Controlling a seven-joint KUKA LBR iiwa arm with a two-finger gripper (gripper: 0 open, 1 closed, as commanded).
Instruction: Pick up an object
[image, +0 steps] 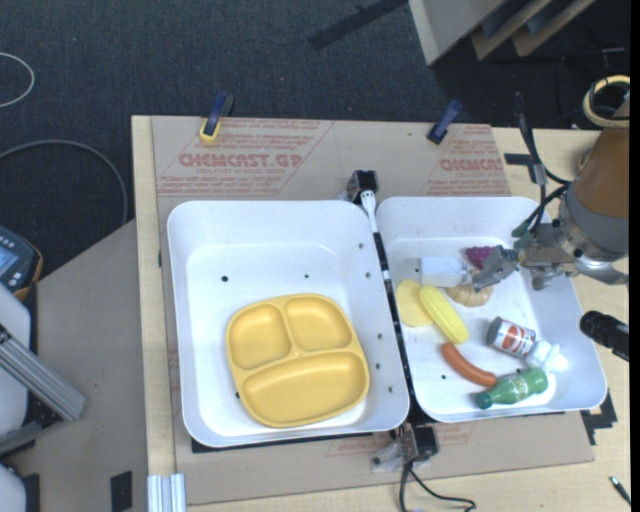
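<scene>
- Starting at the near rim of the right bin (590, 395), you have a green bottle (512, 388) lying on its side, long axis running left to right with a slight upward tilt toward the right.
- Just behind it lies an orange sausage-shaped piece (468, 365), slanting from upper left to lower right, and to its right a small white bottle with a red label (520, 340), also on its side.
- Further back, toward the bin's left wall, you see a yellow corn cob (443, 313) slanting the same way, beside a paler yellow piece (409, 303).
- Behind the corn, a tan piece (470, 294) and a purple object (487, 260) sit at the arm's tip; these are the likeliest targets.
- Your pincer (503, 262) reaches in from the right and points left, its tip touching or just over the purple object. Whether it is spread or closed, I cannot tell.
- So the move turns on this: the purple object lies just left of the pincer, in line with its reach, and every other item lies nearer you.
- Left bin (190, 300) on the desk (300, 150) holds a yellow divided plate (296, 358), well apart from the arm.
</scene>
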